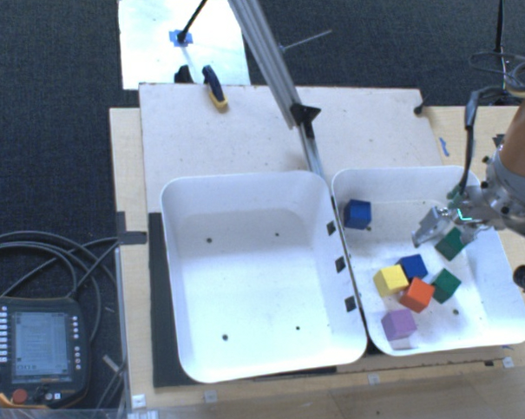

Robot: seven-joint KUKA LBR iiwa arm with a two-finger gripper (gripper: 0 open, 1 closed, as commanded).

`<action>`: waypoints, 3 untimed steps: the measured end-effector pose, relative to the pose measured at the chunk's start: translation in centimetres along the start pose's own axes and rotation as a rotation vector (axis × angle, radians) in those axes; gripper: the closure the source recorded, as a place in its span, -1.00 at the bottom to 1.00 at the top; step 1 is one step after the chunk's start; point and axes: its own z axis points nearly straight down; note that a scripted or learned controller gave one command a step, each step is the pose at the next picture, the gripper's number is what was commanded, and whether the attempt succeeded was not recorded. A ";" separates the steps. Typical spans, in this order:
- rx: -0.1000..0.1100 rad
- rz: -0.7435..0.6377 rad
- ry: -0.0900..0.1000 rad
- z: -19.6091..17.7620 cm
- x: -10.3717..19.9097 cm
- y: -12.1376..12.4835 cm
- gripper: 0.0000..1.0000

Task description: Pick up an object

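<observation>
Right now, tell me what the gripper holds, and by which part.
The gripper holds a dark green block between its fingers, gripped by its upper sides.

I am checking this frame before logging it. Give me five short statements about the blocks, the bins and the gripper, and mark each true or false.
1. All the blocks lie in the right bin. True.
2. The yellow block sits alone near the far wall. False: it is in the cluster at the near side; the blue block sits alone near the far wall.
3. The gripper has a green block between its fingers. True.
4. The purple block is the one nearest the near rim. True.
5. The orange block lies in the left bin. False: it lies in the right bin, beside the yellow block.
</observation>
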 end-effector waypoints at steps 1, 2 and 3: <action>-0.004 0.002 -0.001 -0.1 0.0 0.1 -1.00; 0.001 0.003 0.000 4.1 -0.2 0.5 -1.00; 0.004 0.003 0.001 10.3 -0.2 0.0 -1.00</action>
